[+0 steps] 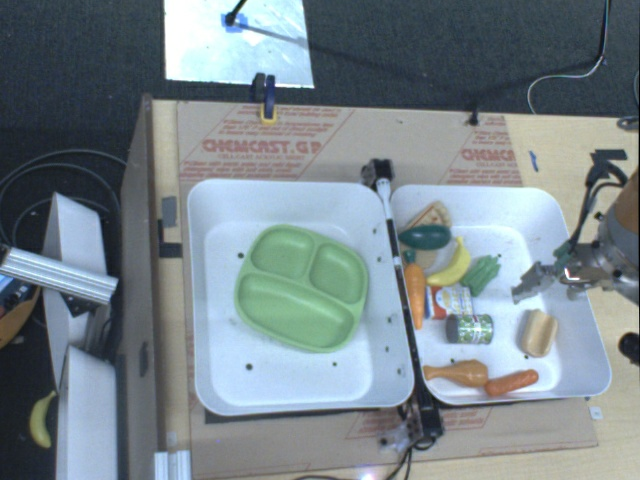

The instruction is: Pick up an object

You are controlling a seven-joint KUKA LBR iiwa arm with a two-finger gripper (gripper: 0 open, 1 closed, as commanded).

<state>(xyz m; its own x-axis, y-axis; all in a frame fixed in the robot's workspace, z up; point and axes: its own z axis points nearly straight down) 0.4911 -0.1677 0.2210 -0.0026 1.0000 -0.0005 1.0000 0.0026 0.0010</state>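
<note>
My gripper (537, 280) reaches in from the right and hangs over the right side of the right bin (575, 228). It sits just above the bread roll (538, 332) and to the right of the green pepper (482, 273); nothing shows in it. The same bin holds a banana (453, 264), a dark green vegetable (426, 236), a bread slice (428, 215), a carrot (415, 296), a small carton (443, 301), a can (470, 328), a drumstick (458, 373) and an orange sausage-like piece (512, 380).
The left bin (215, 368) holds a green divided plate (300, 288). A black divider rail (398, 288) runs between the two bins. Cardboard (300, 143) lies under the bins. Cables and metal parts lie off the bench at the left.
</note>
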